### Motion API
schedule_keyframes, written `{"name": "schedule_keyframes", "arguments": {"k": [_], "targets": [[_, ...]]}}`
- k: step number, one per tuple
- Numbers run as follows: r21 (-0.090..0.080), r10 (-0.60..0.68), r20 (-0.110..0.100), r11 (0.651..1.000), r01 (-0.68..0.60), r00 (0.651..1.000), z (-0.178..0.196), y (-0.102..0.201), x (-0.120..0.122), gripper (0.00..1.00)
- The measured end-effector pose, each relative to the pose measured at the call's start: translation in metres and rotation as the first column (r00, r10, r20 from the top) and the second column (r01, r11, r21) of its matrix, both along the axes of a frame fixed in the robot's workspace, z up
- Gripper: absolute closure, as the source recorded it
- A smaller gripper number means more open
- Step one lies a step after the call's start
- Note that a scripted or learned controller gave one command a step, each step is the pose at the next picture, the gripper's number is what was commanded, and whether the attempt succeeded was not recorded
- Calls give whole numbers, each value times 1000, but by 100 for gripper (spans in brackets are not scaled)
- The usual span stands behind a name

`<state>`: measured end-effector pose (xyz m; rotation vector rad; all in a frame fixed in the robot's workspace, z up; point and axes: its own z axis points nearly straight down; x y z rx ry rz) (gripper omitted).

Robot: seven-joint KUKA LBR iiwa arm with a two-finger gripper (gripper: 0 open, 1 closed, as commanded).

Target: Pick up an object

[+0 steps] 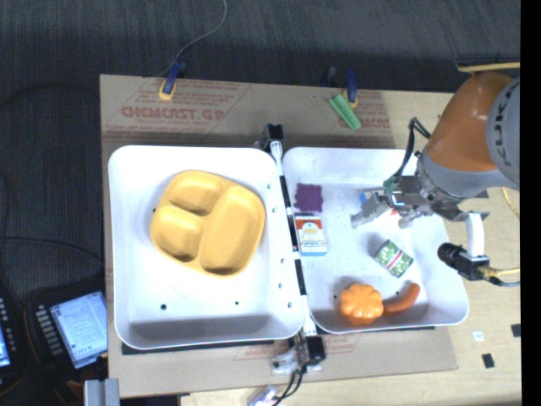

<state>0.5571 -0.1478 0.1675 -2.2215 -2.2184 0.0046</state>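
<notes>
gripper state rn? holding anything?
Two-finger gripper: open, nothing between its fingers, above the white right bin, near the small green-and-white carton.

This looks like a robotics lab: a brown cardboard-covered worktop (pixel 254 100) held by blue clamps (pixel 173 78), two shallow white plastic bins (pixel 127 252), loose black cables (pixel 211 7), dark grey carpet floor (pixel 51 57).

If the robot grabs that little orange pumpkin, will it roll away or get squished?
The pumpkin looks round and ribbed, so it could wobble or roll if nudged. It looks like a plastic toy, probably light and firm rather than squishy. It sits by the bin wall, beside the sausage, which might stop it rolling far.
</notes>
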Motion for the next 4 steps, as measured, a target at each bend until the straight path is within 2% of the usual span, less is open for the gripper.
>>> {"name": "schedule_keyframes", "arguments": {"k": [1,2,3,4], "targets": [[-1,2,9,1000,-2,1000,-79,0,-10,0],[-5,0,18,1000,0,1000,-78,35,-69,0],[-4,0,19,1000,0,1000,-68,35,-68,100],[-4,0,18,1000,0,1000,-68,35,-68,0]]}}
